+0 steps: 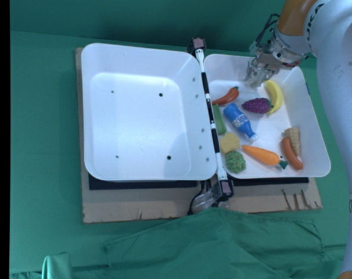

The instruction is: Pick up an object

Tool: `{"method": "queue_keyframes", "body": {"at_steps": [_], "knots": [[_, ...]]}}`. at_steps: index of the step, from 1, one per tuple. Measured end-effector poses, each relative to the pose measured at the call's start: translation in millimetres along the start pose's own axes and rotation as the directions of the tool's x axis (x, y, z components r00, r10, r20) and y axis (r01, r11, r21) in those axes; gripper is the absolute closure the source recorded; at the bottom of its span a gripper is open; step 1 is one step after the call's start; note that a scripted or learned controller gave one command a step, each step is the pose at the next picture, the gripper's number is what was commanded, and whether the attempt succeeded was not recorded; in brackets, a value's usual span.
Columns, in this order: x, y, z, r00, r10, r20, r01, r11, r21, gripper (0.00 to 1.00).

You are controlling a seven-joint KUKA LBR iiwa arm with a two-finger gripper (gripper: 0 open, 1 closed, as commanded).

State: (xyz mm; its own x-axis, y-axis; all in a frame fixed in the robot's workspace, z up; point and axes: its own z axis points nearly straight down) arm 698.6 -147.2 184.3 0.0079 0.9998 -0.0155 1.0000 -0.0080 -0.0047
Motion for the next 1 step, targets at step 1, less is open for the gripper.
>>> {"method": "queue_keyframes", "body": {"at_steps": [1], "knots": [[14.4, 1.0, -14.5, 1.000, -0.003, -0.009, 0.003, 1.000, -0.006, 1.00]]}}
